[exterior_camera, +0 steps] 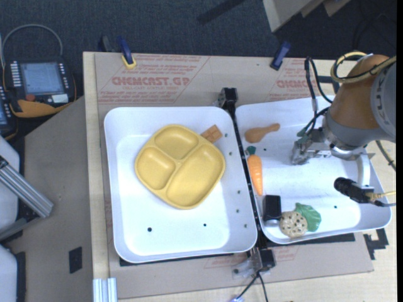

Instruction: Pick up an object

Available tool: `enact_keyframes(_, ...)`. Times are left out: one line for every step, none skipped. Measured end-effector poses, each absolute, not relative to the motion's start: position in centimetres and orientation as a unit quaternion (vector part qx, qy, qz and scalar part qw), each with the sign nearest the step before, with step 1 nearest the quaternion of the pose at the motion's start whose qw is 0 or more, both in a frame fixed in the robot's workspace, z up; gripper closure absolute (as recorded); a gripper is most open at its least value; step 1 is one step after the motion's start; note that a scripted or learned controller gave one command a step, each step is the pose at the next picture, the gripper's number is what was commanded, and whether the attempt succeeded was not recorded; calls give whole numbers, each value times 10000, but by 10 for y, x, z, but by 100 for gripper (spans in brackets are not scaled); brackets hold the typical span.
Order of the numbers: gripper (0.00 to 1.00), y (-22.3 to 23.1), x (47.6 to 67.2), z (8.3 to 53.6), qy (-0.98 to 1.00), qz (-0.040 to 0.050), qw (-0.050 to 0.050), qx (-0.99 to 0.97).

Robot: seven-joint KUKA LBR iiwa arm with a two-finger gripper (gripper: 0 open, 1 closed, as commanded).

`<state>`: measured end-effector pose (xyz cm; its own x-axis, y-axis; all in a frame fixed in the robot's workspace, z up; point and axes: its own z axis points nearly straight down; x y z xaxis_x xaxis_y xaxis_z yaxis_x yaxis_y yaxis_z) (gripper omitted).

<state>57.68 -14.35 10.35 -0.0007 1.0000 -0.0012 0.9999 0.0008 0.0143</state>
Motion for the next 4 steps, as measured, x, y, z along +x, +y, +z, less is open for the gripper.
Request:
enact_keyframes(100,-142,572,149,7073,13,29,7069)
enact_keyframes(100,-136,570,195,7076,18,33,7066)
enact_keyframes(100,-136,572,249,7076,21,40,7066)
enact_keyframes(100,-76,579,242,7094,6,-10,7048)
